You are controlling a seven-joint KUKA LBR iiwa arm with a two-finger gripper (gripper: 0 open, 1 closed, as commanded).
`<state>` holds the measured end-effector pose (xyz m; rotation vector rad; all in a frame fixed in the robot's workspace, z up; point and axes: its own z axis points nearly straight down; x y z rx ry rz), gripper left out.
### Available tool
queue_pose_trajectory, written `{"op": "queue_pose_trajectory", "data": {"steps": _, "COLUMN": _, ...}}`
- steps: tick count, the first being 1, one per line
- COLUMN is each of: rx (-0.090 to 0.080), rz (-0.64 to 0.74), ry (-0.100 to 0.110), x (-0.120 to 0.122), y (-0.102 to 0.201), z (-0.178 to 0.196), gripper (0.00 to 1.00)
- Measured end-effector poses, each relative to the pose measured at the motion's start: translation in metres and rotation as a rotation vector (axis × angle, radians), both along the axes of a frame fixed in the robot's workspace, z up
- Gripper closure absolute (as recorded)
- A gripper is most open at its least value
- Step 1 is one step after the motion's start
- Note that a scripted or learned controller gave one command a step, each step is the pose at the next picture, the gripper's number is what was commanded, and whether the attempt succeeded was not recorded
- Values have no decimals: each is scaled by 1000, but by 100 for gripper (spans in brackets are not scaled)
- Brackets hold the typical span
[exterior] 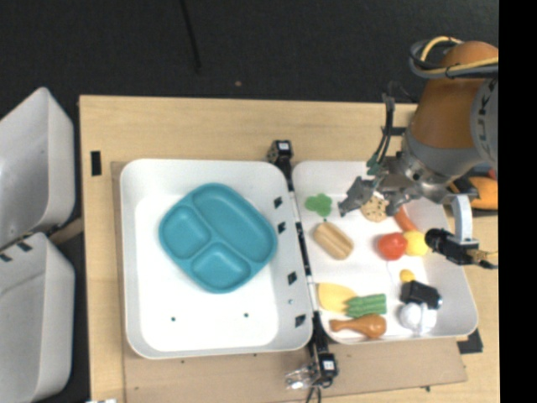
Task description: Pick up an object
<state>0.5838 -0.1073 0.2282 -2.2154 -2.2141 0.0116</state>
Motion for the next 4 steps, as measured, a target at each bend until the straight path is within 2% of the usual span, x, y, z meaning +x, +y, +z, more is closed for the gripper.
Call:
{"op": "queue_pose_trajectory", "data": {"steps": 1, "rx": -1, "rz": 2, "ry": -10, "x": 2, "y": 0, "z": 5, "gripper": 0}}
{"op": "queue_pose_trajectory", "data": {"steps": 3, "rx": -1, "rz": -1, "ry": -6, "x": -4, "y": -14, "z": -116, "gripper": 0}}
{"op": "queue_pose_trajectory", "data": {"steps": 4, "rx": -2, "rz": -4, "ry": -8, "x": -4, "y": -16, "z": -130, "gripper": 0}}
